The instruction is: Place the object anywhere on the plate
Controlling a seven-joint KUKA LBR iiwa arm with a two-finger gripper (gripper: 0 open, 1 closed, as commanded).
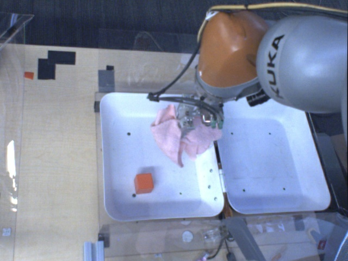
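Crumpled pale-pink cloth (182,136) bunched in left bin (117,145) w/ gripper (196,118) at its top edge, grip state can't be told; orange cube (144,183) lies apart, nearer front.

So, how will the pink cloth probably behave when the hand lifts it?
The pink cloth lies crumpled in folds in the left bin, so it is probably floppy and would drape and hang down. It looks thin, so likely light. It should not roll, unlike perhaps the orange block.
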